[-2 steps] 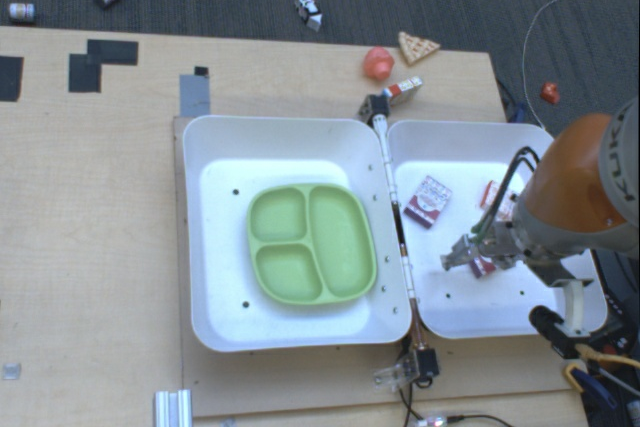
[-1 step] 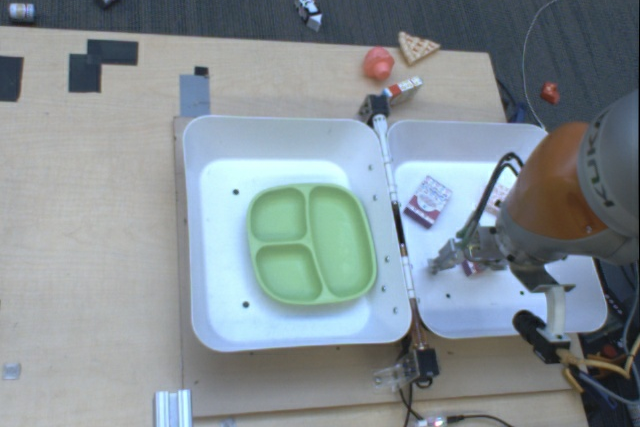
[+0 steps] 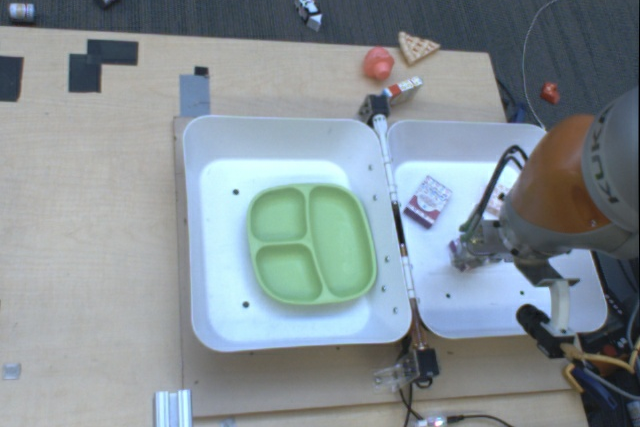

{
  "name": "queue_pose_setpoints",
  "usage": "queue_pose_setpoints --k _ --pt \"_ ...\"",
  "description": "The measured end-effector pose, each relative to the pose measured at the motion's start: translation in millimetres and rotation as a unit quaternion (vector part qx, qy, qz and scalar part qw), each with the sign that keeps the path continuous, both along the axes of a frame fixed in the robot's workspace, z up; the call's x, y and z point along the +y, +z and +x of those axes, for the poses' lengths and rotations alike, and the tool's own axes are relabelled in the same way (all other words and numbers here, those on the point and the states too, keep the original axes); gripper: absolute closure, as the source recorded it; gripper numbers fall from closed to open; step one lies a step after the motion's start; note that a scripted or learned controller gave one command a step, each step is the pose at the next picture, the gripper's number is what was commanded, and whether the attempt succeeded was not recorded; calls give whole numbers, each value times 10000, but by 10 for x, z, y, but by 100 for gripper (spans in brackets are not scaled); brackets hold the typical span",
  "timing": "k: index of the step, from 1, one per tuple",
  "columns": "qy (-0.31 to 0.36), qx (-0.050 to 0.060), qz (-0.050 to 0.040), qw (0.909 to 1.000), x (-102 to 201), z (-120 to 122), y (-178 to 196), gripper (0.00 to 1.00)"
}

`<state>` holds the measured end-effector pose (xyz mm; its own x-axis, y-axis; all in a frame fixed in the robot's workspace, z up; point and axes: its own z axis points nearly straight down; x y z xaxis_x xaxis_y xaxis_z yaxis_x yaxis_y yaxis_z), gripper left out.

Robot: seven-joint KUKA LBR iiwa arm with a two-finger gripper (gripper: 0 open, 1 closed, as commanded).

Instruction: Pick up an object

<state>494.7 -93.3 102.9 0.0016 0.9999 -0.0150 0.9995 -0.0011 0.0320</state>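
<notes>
Left bin (image 3: 215, 245): a green divided plate (image 3: 312, 244), lying flat, broad and awkward for two fingers. Right bin (image 3: 440, 310): a small red-and-white packet (image 3: 429, 200), flat on the floor near the divider, the likeliest pick. Gripper (image 3: 466, 253) low over the floor just beside the packet, to its lower right; fingers too small and blurred to tell whether open or shut, nothing visibly held. Risk: closing on bare floor beside the packet, or skidding it toward the wall. Arm reaching in from the right, orange band above, wrist angled down-left.
</notes>
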Motion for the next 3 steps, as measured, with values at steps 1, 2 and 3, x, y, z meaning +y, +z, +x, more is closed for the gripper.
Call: queue_pose_setpoints --k 1,2,3 --pt "2 3 -1 10000 1 -2 -4 0" --pt "-6 30 6 10000 51 -20 -125 0" --pt "-4 -2 3 10000 49 2 -1 100"
